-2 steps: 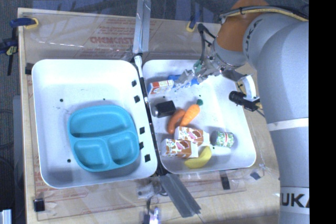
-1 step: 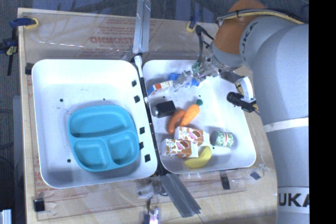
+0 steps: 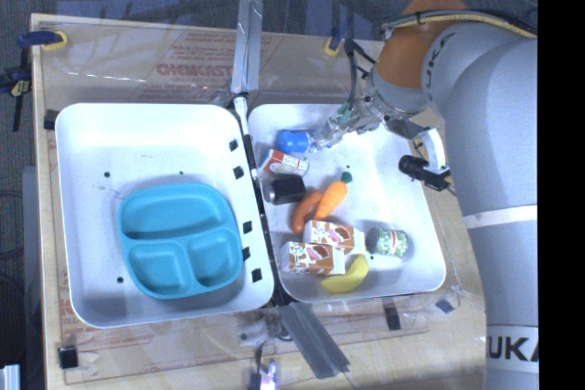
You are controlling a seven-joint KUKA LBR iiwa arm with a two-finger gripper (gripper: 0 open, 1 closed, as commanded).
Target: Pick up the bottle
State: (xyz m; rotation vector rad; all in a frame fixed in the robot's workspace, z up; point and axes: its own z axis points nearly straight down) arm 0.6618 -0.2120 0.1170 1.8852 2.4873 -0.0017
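Observation:
A clear plastic bottle [image 3: 306, 141] with a blue cap lies on its side at the back of the right bin [image 3: 416, 205]. Its cap points left and its clear body runs right, toward the arm. My gripper [image 3: 352, 118] hangs at the bin's back edge, right at the bottle's clear end. Whether it touches the bottle is too small to tell. The orange band of the wrist sits just above and to the right of it.
The right bin also holds a small red-and-white pack [image 3: 287, 163], a black block [image 3: 288, 188], two carrots [image 3: 320, 201], two juice cartons [image 3: 320, 248], a banana [image 3: 347, 275] and a small can [image 3: 388, 242]. A blue divided tray [image 3: 180, 239] lies in the left bin [image 3: 91, 151].

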